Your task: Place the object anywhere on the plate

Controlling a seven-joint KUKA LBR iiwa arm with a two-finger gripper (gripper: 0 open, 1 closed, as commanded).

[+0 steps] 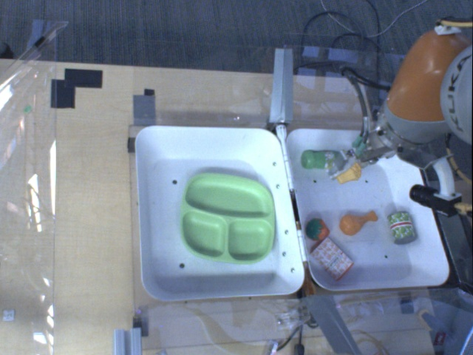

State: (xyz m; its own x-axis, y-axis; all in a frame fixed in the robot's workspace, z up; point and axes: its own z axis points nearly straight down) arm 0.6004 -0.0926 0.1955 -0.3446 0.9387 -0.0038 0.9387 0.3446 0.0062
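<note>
A green plate (226,218) with three compartments lies in the left white bin (155,198). My gripper (363,152) hangs low over the back of the right bin (432,268), reaching in from the right. Just below its tip a small yellow object (349,174) rests on the bin floor, and a green cylinder (317,159) lies on its side just to the left. I cannot see whether the gripper touches the yellow object.
Toward the front of the right bin lie an orange pear-shaped toy (357,222), a green and white can (402,227), a red and green ball (317,229) and a checkered box (331,258). A metal divider (281,87) runs between the bins.
</note>
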